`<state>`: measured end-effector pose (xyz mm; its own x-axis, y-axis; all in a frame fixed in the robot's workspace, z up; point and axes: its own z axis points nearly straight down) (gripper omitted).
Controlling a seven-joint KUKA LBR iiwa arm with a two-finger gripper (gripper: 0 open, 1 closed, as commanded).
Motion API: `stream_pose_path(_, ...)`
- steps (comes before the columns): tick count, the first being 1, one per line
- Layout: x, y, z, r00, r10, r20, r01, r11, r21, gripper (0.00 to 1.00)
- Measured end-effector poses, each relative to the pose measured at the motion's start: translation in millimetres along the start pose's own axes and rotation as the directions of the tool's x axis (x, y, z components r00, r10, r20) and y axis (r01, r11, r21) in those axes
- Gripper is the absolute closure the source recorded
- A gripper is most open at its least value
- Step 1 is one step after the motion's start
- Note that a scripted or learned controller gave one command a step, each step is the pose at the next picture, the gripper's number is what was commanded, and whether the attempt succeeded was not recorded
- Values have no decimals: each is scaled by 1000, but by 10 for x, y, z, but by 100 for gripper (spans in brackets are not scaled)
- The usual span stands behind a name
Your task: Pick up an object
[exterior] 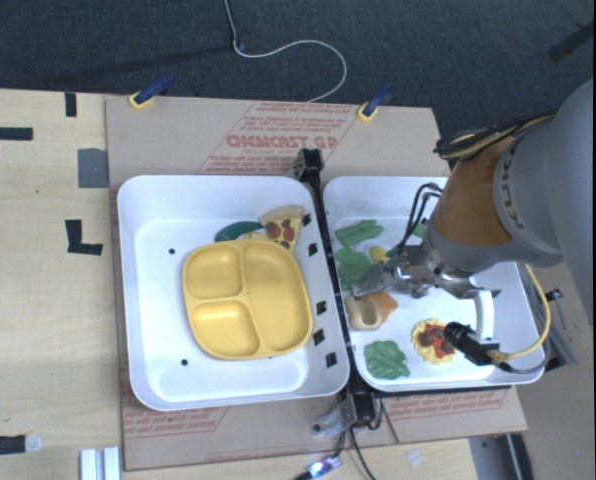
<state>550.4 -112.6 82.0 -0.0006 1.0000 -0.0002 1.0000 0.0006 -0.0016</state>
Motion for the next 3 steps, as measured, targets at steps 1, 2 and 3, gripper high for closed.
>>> stream_pose_path(1, 7, 12, -138, 1000, -1, -2, 1, 1000, -2, 100)
stream_pose_path(2, -58, 83, -616, 1000, 0, 0, 0, 1000, -4, 100)
stream_pose_path(3, -33, 59, -1241, 1000, -1, 0, 1, 1000, -5, 100)
